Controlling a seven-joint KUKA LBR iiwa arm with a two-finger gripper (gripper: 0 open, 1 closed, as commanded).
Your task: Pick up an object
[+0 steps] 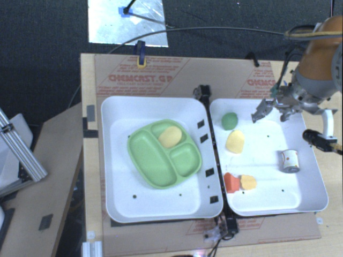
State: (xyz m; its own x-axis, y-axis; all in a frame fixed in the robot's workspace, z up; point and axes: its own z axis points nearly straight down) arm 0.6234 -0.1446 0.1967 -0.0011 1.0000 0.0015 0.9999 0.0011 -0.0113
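Camera view: green ball [229,120] just left of empty fingers [261,113].

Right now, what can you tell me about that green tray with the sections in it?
The green tray is a rounded, divided plate that looks like smooth pale-green plastic. Raised ridges split it into three compartments: one long section along its left side and two smaller ones on the right. It lies flat, turned at a slant, on the floor of the left white bin, near the middle. A yellow, rounded object sits in its upper small compartment; the other two compartments hold nothing visible.
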